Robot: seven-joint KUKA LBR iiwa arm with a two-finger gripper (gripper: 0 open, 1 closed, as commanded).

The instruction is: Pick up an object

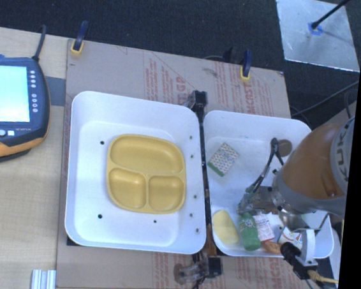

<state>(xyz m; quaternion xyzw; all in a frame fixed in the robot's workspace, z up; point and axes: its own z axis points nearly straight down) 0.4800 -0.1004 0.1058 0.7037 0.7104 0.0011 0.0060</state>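
Apparently at the reach-in step: grey-and-orange arm's gripper [251,204] hangs over right white bin [247,124], finger state indiscernible; next, descend at six o'clock onto small green object [248,235].

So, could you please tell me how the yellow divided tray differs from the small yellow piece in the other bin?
The yellow divided tray is far larger than the small yellow piece. The tray has three compartments; the piece looks plain and rounded. The tray sits mid left bin; the piece lies at the right bin's near-left corner. Both are pale yellow.
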